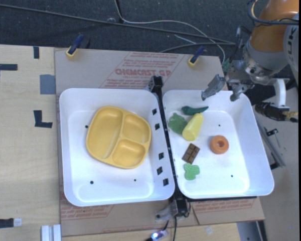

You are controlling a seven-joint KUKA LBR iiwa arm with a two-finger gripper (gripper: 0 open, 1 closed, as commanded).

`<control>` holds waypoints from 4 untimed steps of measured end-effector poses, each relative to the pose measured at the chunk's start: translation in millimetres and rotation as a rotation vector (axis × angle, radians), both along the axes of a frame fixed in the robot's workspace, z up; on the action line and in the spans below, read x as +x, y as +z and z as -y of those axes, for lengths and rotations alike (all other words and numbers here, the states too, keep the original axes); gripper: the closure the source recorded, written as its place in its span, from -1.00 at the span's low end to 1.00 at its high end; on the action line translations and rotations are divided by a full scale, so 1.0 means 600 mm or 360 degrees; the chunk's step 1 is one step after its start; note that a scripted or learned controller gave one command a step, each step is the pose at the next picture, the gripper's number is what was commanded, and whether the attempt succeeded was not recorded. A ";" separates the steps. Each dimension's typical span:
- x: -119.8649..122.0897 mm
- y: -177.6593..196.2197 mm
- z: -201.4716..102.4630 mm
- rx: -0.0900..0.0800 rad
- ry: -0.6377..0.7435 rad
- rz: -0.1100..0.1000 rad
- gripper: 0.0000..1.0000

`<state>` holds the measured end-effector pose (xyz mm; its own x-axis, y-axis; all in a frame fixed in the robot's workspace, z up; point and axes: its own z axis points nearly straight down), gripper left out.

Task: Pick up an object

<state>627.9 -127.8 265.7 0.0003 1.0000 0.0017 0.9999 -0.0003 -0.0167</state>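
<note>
Donut: orange ring, right of centre in the right bin, apart from its neighbours.
Handling: looks like a light, stiff toy; likely smooth, best pinched across the ring's outer edge.
End effector: upper right of frame, above the bin's far rim, fingers spread wide, holding nothing.
Neighbours: yellow block, green pieces, brown bar left of the donut.
Left bin: carries a yellow tray.

Left white bin holds a yellow divided plate. Both bins rest on a brown cardboard sheet clipped to the desk; black cables cross behind.
</note>
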 end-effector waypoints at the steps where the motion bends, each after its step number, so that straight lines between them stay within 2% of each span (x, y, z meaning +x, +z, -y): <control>1: 0.003 0.010 0.000 -0.0003 0.0004 0.0016 -1.00; 3: -0.023 -0.160 0.007 -0.0002 0.0003 0.0008 -1.00; 4: -0.020 -0.242 0.011 -0.0002 0.0003 0.0008 -1.00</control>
<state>615.9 -134.2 120.7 -0.0019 1.0000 0.0006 0.9999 0.0019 -0.0114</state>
